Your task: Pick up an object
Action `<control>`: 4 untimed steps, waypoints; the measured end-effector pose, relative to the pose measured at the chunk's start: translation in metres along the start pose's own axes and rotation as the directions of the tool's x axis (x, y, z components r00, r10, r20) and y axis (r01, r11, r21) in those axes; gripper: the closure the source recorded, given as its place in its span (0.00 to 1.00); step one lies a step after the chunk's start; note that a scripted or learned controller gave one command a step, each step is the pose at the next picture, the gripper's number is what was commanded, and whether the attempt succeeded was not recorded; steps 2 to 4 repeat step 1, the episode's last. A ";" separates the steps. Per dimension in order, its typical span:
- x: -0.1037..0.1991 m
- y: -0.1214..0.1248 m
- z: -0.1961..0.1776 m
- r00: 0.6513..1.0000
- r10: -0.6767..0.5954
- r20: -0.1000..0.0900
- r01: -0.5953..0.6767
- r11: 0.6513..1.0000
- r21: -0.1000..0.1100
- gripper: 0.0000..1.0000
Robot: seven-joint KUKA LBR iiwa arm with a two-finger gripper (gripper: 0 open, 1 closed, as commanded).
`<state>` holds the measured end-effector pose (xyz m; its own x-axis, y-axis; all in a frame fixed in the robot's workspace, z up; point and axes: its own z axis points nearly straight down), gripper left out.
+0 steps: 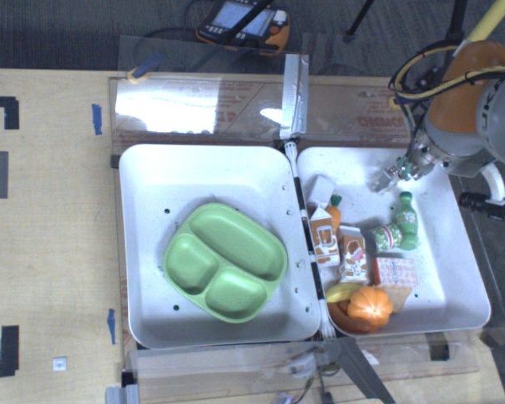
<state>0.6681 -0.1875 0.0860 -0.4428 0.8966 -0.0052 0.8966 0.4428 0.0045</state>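
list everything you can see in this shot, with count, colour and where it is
bins: 2, white, side by side on the bench
divided plate: 1, green, in the left bin
bottle: 1, green with a green cap, right bin, right of the cartons
cartons: 2, orange and white, right bin near the divider
packet: 1, red and white, right bin, below the bottle
orange fruit: 1, orange, right bin's near edge
banana: 1, yellow, beside the orange fruit, partly hidden
handheld device: 1, black and orange, on the floor beyond the bins
arm: 1, grey with orange band, from the right
pincer: 1, metallic, over the right bin's far part
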 end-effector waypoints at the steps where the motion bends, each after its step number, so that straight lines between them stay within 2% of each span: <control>1: -0.023 -0.011 0.000 0.998 -0.057 0.001 0.057 0.998 0.000 1.00; 4: -0.023 -0.011 0.000 0.998 -0.057 0.001 0.057 0.998 0.000 1.00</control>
